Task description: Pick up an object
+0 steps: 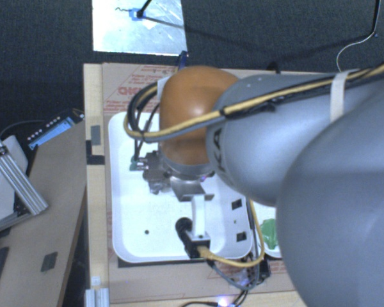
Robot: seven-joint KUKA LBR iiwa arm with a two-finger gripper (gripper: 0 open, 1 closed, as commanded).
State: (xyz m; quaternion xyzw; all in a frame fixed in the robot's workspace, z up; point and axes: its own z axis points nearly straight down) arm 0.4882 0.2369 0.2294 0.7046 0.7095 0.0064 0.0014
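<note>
**Entry: 1 arm over the left bin, 1 green object at the right**

1. Green object (269,233): small, bright green, lying in the right white bin (273,252) at its left edge, near side of the scene. Partly hidden by the arm and by a yellow cable; its shape cannot be made out. It is just right of the wall between the 2 bins.

2. Tool (155,183): grey metal assembly below the orange band, hanging over the left white bin (131,245), toward its far-middle part. Well apart from the green object. Cannot tell whether it is released or clenched; nothing is seen in it.

3. Arm (307,165): large, grey, entering from the right and covering most of the right bin. Orange band (189,117) sits above the wrist. Yellow and black cables (179,125) loop round the band and run down to the near edge.

4. Left white bin: floor bare white where visible, with 1 small dark speck (146,231) near its near-left part.

5. Surface (95,171): pale wood, with brown printed cardboard under the bins.

6. Surroundings: dark carpet beyond; 1 shiny silver sheet (137,18) at the far side; aluminium rail (13,171) at the left.
</note>
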